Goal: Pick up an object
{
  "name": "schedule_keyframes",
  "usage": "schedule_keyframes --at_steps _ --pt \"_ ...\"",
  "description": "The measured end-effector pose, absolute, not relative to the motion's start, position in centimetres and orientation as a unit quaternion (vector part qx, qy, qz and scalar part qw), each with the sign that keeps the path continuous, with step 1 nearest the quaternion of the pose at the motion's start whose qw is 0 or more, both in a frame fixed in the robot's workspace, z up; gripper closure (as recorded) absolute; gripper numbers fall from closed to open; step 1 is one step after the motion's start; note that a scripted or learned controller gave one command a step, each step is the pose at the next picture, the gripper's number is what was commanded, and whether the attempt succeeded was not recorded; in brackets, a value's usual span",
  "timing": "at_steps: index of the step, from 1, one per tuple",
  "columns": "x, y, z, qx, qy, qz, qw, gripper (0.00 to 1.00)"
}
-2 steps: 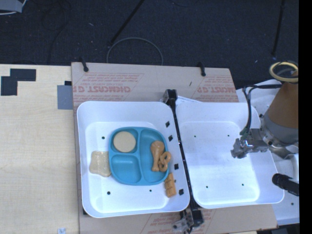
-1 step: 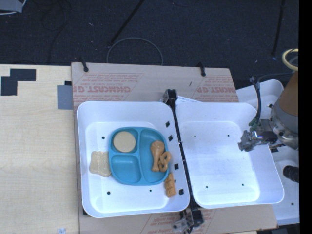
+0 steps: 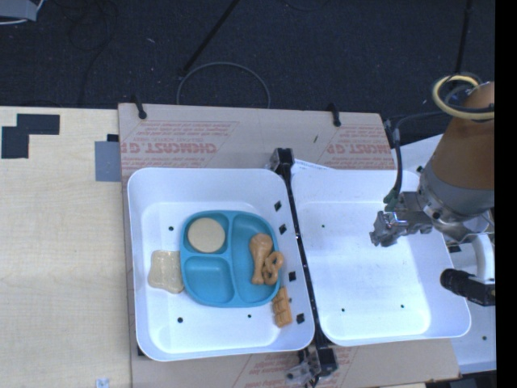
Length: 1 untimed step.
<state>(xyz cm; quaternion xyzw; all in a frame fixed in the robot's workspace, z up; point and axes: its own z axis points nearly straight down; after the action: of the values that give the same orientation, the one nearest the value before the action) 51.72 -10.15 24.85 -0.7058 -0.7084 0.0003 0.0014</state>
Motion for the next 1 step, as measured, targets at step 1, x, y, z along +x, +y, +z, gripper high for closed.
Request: schedule_keyframes --at_steps 1 --pt "51.46 -5.2 25.12 -0.706 -0.709 0.0004 0.002 1.0"
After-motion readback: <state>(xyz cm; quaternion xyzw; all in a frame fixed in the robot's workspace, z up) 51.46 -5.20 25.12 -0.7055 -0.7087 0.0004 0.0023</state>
